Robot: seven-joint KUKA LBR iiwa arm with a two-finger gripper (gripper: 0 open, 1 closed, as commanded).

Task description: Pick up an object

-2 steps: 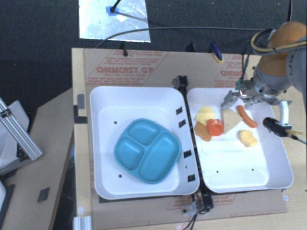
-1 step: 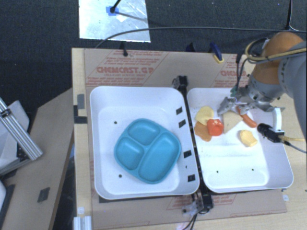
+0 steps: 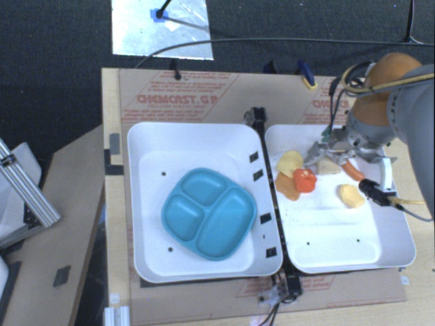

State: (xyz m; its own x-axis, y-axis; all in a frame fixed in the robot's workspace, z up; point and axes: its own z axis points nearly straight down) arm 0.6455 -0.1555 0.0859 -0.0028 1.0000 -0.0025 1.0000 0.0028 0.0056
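- White plastic is forming two shallow bins side by side on the bench: the left bin [image 3: 146, 182] and the right bin [image 3: 380, 243]
- Blue, and sitting tilted in the middle of the left bin, is a divided plate [image 3: 209, 212] with three compartments
- Grey arm [image 3: 408, 107] with an orange band is reaching in from the right and hanging over the upper part of the right bin
- Metal gripper [image 3: 326, 149] is pointing down and to the left, hovering at the upper middle of the right bin floor; whether it is spread or closed I cannot tell, since the tip is blending into the things beneath it
- Pale beige piece [image 3: 330, 166] is lying right at the gripper tip, seeming to touch it, though no object is clearly showing as clamped
- Yellow toy food [image 3: 290, 161] is resting near the right bin's left wall, just beside the gripper
- Red tomato-like piece [image 3: 305, 180] is sitting just below the yellow one and touching it, with an orange slice [image 3: 287, 185] leaning against its left side
- Orange carrot-like stick [image 3: 353, 170] is lying just right of the gripper, under the wrist
- Light yellow lump [image 3: 351, 195] is lying apart from the cluster, toward the bin's right side, next to a black fitting [image 3: 376, 191] hanging off the arm
- Cardboard sheet [image 3: 183, 97] with red print is lying beneath both bins
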